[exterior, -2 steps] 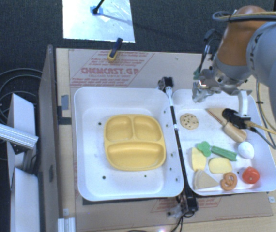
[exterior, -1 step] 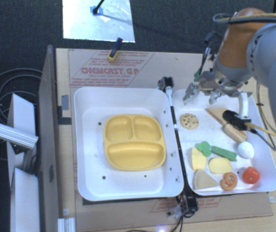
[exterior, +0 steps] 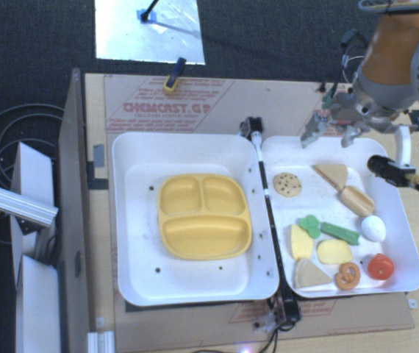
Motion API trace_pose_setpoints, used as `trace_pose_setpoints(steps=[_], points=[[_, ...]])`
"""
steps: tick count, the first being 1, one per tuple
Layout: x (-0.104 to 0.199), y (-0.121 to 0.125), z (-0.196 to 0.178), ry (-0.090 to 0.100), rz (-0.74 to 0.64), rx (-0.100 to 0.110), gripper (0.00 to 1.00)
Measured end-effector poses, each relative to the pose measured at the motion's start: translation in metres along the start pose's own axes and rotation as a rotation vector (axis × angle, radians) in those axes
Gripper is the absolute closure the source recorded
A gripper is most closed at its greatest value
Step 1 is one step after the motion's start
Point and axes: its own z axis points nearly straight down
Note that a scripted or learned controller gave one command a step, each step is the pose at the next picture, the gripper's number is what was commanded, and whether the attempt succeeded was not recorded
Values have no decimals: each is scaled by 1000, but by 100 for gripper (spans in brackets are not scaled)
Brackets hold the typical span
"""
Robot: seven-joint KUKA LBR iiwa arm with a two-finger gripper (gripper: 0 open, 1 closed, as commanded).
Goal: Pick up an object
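The right bin [exterior: 413, 250] holds several toy foods. At its far side lie a chocolate-chip cookie [exterior: 288, 184], a tan bread wedge [exterior: 332, 173] and a bread roll [exterior: 357, 199]. Nearer the front are a white egg [exterior: 373, 228], a green broccoli piece [exterior: 310, 225], a green bean [exterior: 340, 232], yellow pieces [exterior: 333, 251], a pretzel [exterior: 348, 275] and a red tomato [exterior: 380, 267]. My gripper [exterior: 331, 134] hangs over the bin's far rim, above the bread wedge. It is open, its fingers spread apart with nothing between them.
The left bin [exterior: 140, 197] carries a yellow divided tray [exterior: 203, 215]. A black divider clip [exterior: 252, 129] sits where the two bins meet. A black cylinder [exterior: 386, 169] on the arm juts over the right bin's far right corner. Cables lie off the bench at left.
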Motion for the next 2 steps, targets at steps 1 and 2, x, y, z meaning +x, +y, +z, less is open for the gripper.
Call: trace_pose_setpoints(steps=[1, 2], points=[[-60, -14, 44, -1, 5, 9, 0], [10, -72, 65, 5, -7, 12, 0]])
